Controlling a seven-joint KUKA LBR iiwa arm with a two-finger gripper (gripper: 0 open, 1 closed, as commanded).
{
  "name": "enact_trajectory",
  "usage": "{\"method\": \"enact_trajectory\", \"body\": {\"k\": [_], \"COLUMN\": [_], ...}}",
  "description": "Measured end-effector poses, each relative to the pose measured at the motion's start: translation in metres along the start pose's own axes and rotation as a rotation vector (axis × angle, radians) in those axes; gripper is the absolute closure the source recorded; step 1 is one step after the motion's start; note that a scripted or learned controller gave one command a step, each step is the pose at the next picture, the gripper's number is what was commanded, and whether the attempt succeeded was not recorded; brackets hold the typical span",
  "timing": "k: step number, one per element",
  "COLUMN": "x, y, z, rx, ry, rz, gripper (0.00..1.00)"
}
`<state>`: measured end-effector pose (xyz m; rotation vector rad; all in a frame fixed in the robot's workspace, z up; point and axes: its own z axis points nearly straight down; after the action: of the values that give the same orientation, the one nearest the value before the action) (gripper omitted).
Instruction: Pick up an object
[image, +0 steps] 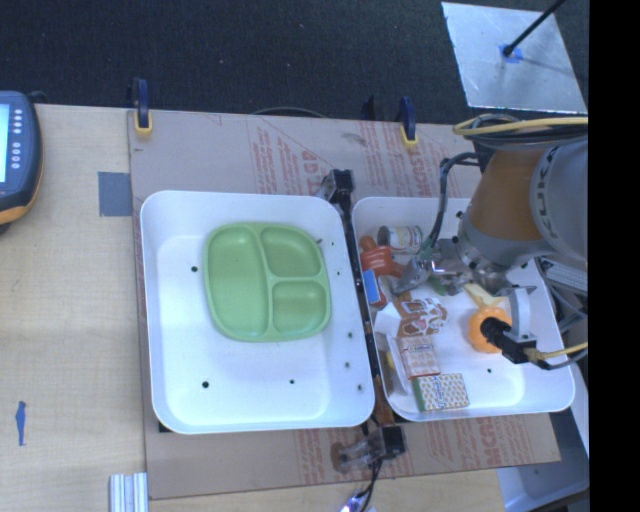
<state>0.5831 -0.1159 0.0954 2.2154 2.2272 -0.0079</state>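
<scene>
— Nearest us, what lies at the front of the right bin (545, 400)?

— That patterned packet (440, 392), with other small packets just behind it and an orange toy (487, 330) beside them.

— Has anything been picked?

— Judging by this, no. Everything seems to rest on the bin floor, and the tool (432, 274) hangs low over the clutter at the bin's back left. Whether it is spread or pinched I cannot tell.

— And the left bin (180, 400)?

— It carries a green divided plate (268, 282), well apart from the tool. The lift is all to come.
</scene>
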Motion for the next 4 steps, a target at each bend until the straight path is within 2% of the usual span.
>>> {"method": "enact_trajectory", "body": {"k": [1, 2, 3, 4], "x": [-0.001, -0.001, 0.001, 0.009], "y": [0.004, 0.004, 0.051, 0.067], "z": [-0.012, -0.012, 0.002, 0.003], "rx": [-0.002, -0.002, -0.002, 0.031], "ry": [0.004, 0.003, 0.000, -0.013], "rz": [-0.002, -0.003, 0.001, 0.013], "gripper": [1.00, 0.00, 0.00, 0.00]}}
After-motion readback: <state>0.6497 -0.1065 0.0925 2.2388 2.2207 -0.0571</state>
